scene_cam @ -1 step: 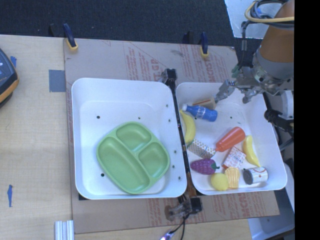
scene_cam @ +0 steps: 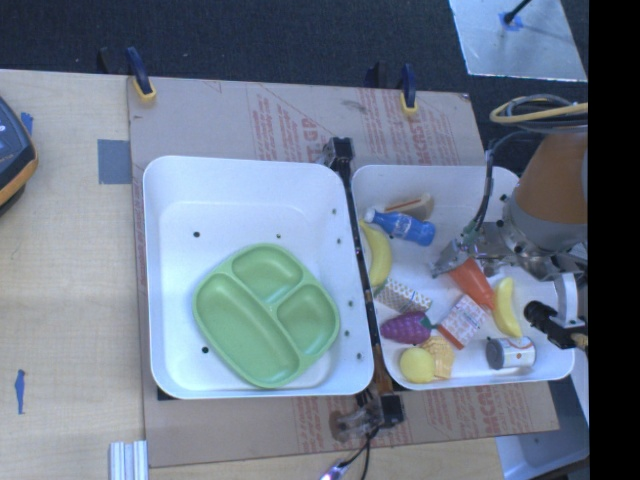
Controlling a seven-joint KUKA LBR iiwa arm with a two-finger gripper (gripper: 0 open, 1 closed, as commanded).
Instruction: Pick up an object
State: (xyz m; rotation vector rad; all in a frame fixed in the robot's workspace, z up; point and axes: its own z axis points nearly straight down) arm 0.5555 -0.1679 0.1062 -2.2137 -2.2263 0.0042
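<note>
Carrot (scene_cam: 473, 282) lies just beside the gripper (scene_cam: 462, 255), whose opening I cannot tell; approach squarely, avoiding the banana (scene_cam: 507, 308).

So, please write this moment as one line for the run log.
arm: over right bin | hand: unclear | green plate: left bin | carrot: unpicked

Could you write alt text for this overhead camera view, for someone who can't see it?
A grey robot arm reaches from the right over the right bin, which holds toy foods. The left bin holds a green divided plate.
</note>
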